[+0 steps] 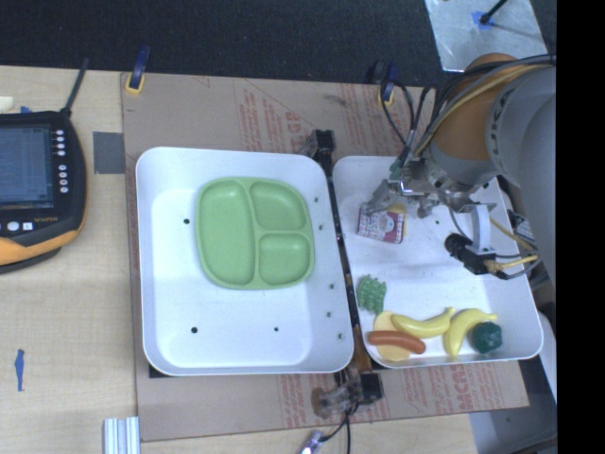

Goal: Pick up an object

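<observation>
The two-finger gripper (389,197) hangs low over the far part of the right-hand shallow white bin (510,296), its metal fingers spread a little apart and pointing toward the bin's left wall; nothing sits between them. Just beneath and beside the fingertips lies a small flat packet with a red and white printed face (382,224), resting on the bin floor, and whether the fingers touch it cannot be told. Behind the gripper the grey arm with its orange band (477,126) fills the upper right, with black cables looping around the wrist. Along the bin's near edge lie a bumpy green toy vegetable (371,293), a red sausage-shaped toy (396,343), two yellow plastic bananas (444,326) touching each other, and a dark green round toy (488,338) at the near right corner. The left-hand white bin (170,282) holds a pale green plate with three compartments (254,232). Well apart, at the bench's left edge, rests an orange and black handheld control pendant with a screen (33,192).
</observation>
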Controlling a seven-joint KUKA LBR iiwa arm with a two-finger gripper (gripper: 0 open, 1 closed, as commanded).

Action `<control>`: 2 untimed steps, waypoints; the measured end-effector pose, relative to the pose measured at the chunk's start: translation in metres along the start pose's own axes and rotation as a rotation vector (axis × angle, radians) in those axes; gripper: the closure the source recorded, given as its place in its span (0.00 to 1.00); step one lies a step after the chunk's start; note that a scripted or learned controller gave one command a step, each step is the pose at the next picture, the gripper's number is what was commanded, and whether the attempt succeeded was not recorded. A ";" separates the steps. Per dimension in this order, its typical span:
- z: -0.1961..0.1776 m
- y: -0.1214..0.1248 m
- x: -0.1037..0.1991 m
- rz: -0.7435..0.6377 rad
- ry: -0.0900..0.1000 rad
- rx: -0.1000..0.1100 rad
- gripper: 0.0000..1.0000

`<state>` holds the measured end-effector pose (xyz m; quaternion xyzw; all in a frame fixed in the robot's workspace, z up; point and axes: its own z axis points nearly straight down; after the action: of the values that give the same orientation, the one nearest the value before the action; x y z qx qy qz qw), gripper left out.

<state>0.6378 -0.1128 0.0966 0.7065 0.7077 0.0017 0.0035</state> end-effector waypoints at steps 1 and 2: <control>0.001 0.021 -0.013 -0.003 0.004 0.004 0.00; 0.000 -0.007 0.003 -0.001 0.000 0.000 0.00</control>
<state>0.6309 -0.1095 0.0964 0.7062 0.7080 0.0016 0.0036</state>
